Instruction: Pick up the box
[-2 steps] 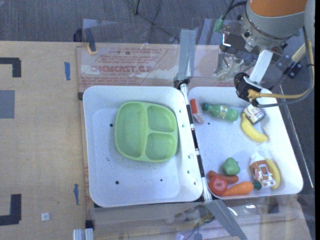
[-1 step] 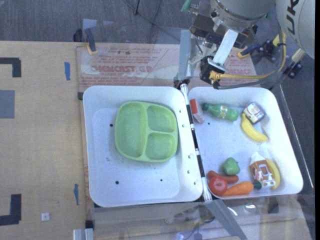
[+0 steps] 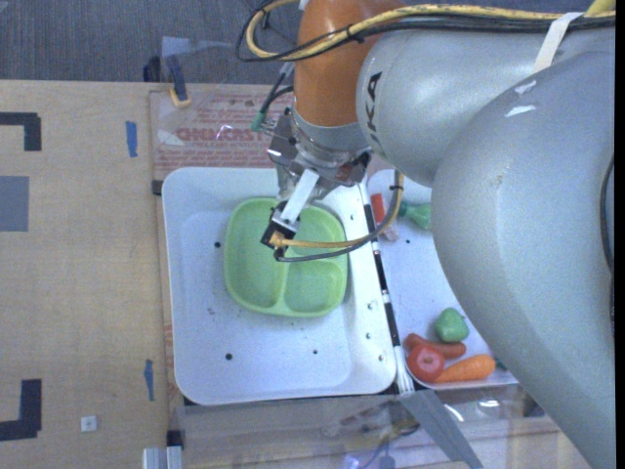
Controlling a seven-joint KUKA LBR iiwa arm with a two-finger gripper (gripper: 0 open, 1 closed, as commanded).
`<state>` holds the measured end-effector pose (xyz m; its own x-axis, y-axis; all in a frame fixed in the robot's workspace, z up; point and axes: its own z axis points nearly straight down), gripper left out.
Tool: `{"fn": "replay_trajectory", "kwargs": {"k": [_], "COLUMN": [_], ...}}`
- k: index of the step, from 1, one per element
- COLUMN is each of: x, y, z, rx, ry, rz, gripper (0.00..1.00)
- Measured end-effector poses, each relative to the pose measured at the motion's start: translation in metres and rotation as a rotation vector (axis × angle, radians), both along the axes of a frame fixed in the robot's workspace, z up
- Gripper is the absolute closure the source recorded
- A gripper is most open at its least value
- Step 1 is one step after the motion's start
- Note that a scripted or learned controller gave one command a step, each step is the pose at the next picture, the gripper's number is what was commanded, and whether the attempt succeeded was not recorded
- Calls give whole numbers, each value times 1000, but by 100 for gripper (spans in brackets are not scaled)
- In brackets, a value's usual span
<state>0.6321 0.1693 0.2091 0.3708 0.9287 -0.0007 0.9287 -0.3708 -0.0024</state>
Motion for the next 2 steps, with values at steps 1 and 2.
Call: {"fn": "replay_trajectory", "kwargs": {"k": [1, 2], "x": [-30, 0], "y": [-30, -19], "z": [-41, 50], "rx": [-1, 0], "ry": [3, -3], "rz": [-298, -675], "gripper": [100, 100]}}
